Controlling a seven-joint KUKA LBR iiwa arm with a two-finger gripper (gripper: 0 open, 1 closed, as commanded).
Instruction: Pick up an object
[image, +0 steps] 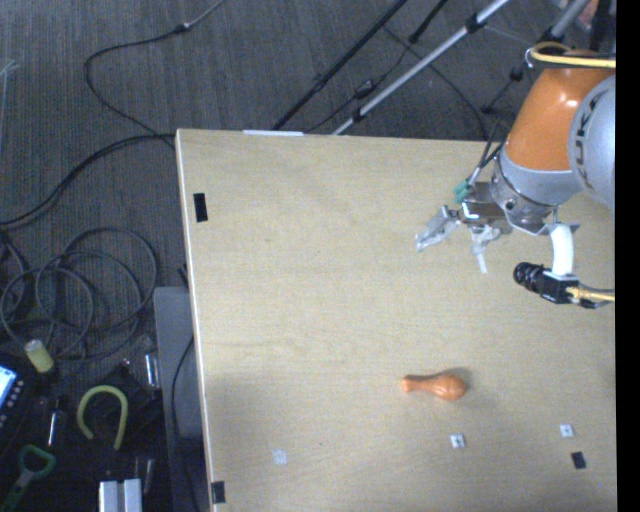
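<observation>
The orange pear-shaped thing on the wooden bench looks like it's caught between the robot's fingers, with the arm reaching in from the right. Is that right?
Not quite. The camera view shows the orange pear-shaped thing lying by itself on the wooden bench, well apart from the gripper, which is further back with nothing between its fingers. The arm does reach in from the right.

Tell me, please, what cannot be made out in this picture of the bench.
- Pincer, camera view: too small and blurred to tell its opening.
- Arm, camera view: cut off by the right edge beyond the orange band.
- Orange object, camera view: too small to identify; it lies apart from the pincer.
- Small markers on the bench: too small to read.
</observation>
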